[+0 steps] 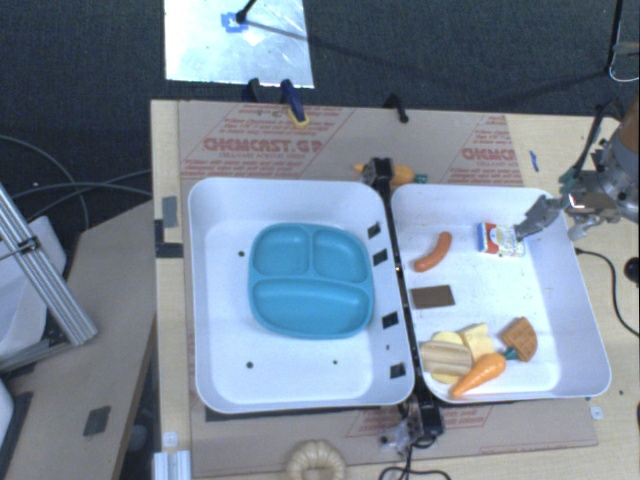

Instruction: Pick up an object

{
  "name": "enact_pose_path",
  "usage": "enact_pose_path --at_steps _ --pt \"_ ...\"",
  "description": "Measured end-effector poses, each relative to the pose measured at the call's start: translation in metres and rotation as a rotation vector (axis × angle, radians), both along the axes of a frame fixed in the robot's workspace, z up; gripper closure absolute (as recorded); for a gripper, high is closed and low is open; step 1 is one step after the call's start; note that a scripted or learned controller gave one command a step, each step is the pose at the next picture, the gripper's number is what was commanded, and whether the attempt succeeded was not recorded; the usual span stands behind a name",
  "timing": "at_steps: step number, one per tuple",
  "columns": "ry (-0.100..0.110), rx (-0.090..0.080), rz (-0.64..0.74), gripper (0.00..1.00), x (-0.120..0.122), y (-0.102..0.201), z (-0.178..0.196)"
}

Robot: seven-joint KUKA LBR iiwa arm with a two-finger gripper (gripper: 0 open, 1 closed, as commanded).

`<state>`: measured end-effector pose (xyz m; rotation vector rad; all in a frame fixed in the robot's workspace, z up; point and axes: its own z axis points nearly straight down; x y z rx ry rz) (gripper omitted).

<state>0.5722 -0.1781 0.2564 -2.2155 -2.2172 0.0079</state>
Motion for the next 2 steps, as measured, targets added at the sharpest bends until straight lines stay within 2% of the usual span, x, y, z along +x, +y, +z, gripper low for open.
enact_pose_path --at_steps 1,2 --pt "-0.011 -0.002 0.002 0.0 0.002 0.0 0.006" --pt "-0.007 -0.002 0.0 0.0 0.005 -0.009 -0.049"
